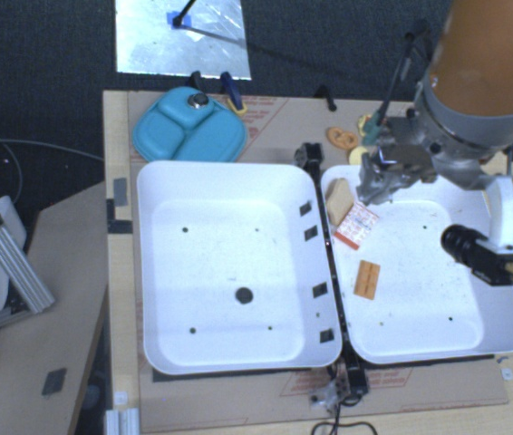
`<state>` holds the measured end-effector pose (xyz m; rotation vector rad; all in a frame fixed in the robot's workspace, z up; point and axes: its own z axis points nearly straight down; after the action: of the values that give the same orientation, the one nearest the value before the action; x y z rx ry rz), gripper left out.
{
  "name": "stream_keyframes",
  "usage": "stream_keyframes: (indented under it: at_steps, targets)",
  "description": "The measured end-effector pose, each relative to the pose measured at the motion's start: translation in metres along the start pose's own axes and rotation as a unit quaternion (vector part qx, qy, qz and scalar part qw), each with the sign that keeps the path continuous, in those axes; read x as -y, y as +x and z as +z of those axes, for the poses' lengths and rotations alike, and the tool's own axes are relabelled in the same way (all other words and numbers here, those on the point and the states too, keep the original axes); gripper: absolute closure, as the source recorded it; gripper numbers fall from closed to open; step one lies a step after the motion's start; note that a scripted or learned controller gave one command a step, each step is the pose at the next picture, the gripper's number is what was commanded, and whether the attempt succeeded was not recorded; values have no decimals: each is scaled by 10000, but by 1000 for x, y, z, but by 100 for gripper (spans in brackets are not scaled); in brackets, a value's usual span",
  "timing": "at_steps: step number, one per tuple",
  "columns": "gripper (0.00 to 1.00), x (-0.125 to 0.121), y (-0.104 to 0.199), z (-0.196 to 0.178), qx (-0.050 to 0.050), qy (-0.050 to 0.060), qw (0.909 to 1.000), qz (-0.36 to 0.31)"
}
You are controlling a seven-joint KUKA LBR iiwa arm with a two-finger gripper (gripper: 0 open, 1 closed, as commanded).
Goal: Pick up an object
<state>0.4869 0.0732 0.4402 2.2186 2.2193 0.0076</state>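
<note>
1 small red-and-white packet (354, 226) hangs pinched beneath the gripper (372, 195), upper right of frame; whether it has cleared the right bin (438, 333) is unclear.

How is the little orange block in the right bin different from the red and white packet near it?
The orange block is one plain colour; the red and white packet is patterned. The block lies alone toward the bin's middle, while the packet sits right under the gripper, beside a tan object. Both are small, flat and lie in the right bin.
</note>
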Motion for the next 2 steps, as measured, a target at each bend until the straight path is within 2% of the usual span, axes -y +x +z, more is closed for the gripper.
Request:
stream_keyframes:
  at_steps: [1,2]
  targets:
    - [100,0,5,-4,1,11,10000,-12]
    - [100,0,-6,-24,0,7,10000,-4]
